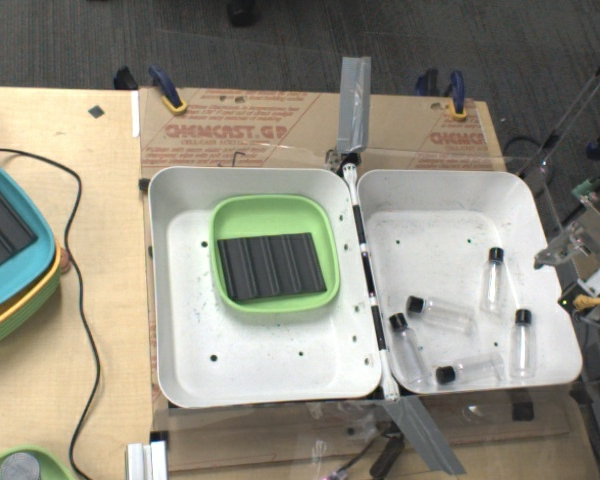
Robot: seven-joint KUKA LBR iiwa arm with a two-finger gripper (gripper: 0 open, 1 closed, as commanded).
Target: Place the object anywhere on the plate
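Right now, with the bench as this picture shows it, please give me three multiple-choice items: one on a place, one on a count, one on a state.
1. Where is the green plate?
A. in the left bin
B. in the right bin
C. on the cardboard

2. How many clear vials with black caps lie in the right bin?
A. two
B. five
C. eight

3. What lies on the plate?
A. a vial
B. a dark ribbed mat
C. a clamp

Key: 1 A, the plate sits inside the left bin's walls. 2 B, five caps can be counted. 3 B, the mat covers the plate's middle.
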